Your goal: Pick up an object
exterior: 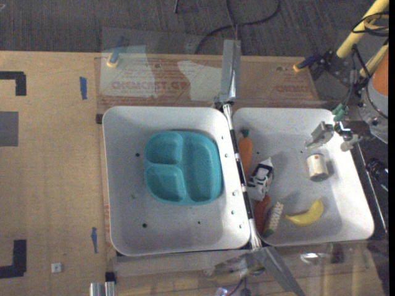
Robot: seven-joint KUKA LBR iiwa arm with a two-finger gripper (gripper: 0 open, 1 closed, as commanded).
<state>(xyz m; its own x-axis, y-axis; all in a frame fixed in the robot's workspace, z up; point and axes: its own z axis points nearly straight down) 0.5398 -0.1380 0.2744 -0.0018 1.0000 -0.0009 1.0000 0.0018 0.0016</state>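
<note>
Teal moulded tray (pixel 183 166) fills the left bin (pixel 120 128); gripper (pixel 322 133), perhaps open, hovers above a cylinder (pixel 317 166).

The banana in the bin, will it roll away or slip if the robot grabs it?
The banana probably won't roll far: it's curved and lies flat on the right bin floor. Its skin looks smooth and shiny, so it might slip between the fingers. It looks like a toy, so likely light and stiff. The gripper sits well above it, near the small can.
</note>
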